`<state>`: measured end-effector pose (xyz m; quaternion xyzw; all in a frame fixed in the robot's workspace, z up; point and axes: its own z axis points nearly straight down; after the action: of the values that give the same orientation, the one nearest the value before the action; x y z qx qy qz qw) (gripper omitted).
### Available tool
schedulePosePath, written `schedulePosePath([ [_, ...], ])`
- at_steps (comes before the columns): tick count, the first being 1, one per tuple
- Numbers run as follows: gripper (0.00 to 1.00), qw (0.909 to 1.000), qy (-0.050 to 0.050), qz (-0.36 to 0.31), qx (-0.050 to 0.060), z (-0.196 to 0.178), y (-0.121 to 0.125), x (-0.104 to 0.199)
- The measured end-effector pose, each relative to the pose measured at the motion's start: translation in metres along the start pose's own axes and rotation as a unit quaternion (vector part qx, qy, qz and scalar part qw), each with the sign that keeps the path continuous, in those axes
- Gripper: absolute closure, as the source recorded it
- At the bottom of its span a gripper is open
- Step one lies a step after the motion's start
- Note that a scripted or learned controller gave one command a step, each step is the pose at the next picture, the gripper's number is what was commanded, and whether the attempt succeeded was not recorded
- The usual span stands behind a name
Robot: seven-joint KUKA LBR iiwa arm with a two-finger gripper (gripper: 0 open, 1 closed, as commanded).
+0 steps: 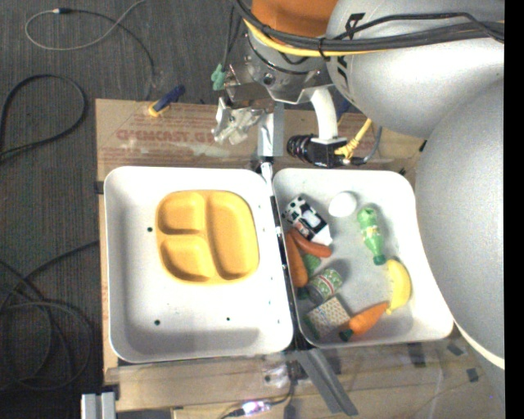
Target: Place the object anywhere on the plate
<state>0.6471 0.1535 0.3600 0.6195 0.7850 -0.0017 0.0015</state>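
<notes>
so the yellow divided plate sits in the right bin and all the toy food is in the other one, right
Not quite: the camera view shows the yellow divided plate in the left bin. The toy food, such as the banana and the carrot, is in the other one, the right bin.

The large pale grey, smooth-shelled rounded arm [442, 74] has bulky, glossy casings that curve like drums. At about one o'clock in the view an orange band [291, 15] rings the arm above the wrist, edged below by a thin yellow line. Black cables [393, 29] loop across the grey shell beside it. Under the band sits a metallic silver wrist block, and from it hangs the small silver-grey metal hand [235, 123], with a green fitting [218, 77] at its nine o'clock side.
</notes>
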Motion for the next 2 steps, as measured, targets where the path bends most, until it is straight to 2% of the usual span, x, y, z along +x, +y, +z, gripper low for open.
schedulePosePath([
  [1, 1.00, 0.9736, 0.000, 0.228, 0.001, -0.014, 0.033, 0.049],
  [2, 1.00, 0.9997, 0.000, -0.026, 0.000, -0.069, -0.025, 0.066],
])
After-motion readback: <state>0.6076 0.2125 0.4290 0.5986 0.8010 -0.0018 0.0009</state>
